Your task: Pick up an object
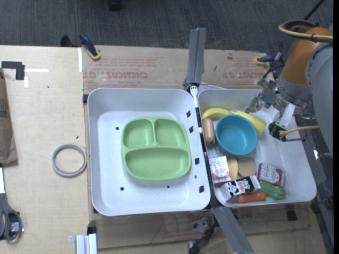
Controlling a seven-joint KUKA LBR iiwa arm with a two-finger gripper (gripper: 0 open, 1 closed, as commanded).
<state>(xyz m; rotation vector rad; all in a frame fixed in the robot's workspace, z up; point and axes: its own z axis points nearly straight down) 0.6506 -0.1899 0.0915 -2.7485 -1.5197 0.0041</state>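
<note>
The right bin (pixel 300 165) holds a blue bowl (pixel 236 135), a yellow banana (pixel 216 113) behind it and a brown sausage (pixel 208 131) by the left wall. Toward the front lie a pink-white packet (pixel 219 169), a cow-print carton (pixel 242 186), a red carton (pixel 270 173), an orange carrot (pixel 250 197) and a green vegetable (pixel 274 191). My gripper (pixel 260 100) hangs over the bin's back right part, just right of the banana's far end and above the bowl's upper right rim. Nothing visibly hangs from it.
The left bin (pixel 95 142) holds a green divided plate (pixel 156 148). A grey post (pixel 196 54) stands behind the seam between the bins. On the bench at left lie a tape ring (pixel 69 160), scissors (pixel 9 224) and a blue clamp (pixel 90 45).
</note>
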